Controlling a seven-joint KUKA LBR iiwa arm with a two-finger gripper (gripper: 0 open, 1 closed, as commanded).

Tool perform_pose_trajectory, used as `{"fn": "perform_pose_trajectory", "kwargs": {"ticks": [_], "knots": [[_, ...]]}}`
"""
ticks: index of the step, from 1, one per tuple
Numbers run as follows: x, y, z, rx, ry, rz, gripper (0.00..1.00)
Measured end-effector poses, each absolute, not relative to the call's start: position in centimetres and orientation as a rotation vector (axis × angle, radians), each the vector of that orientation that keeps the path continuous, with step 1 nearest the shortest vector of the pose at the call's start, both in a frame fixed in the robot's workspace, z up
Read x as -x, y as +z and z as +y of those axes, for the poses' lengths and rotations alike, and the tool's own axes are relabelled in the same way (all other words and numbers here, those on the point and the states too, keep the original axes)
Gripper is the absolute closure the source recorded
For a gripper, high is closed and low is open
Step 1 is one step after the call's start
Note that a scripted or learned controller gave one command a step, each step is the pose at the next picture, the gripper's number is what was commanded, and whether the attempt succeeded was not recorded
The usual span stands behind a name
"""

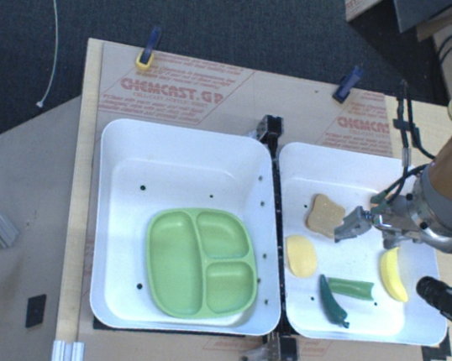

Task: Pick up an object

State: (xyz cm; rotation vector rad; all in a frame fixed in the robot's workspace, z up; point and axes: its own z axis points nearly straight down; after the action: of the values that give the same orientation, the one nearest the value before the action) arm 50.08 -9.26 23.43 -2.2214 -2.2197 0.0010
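Left bin: shallow white plastic, rounded corners, smooth glossy walls. Contains one pale green divided plate, matte, rounded-rectangular, with one long compartment and two smaller ones.

Right bin: same make, touching the left bin along a dark seam. Contains four items:
- tan lump, flat, irregular outline, dull surface; near the bin's left wall.
- yellow rounded piece, smooth, oval; just below the tan lump.
- green pepper-like object, bent into an angle, glossy, one arm darker teal; toward the front edge.
- yellow banana, short, curved, smooth; right of the green object.

Hand: grey metal, hovering over the right bin just right of the tan lump; whether wide or narrow cannot be told. Nothing visible between its fingers.

Tabletop: brown board with red printed lettering, blue clamps at the far edge.
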Motion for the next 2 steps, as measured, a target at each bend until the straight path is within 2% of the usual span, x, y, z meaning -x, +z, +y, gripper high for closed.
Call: {"fn": "perform_pose_trajectory", "kwargs": {"ticks": [2], "knots": [[-49.4, 12.4, -10.0, 2.218, 0.006, -2.215, 0.00]]}}
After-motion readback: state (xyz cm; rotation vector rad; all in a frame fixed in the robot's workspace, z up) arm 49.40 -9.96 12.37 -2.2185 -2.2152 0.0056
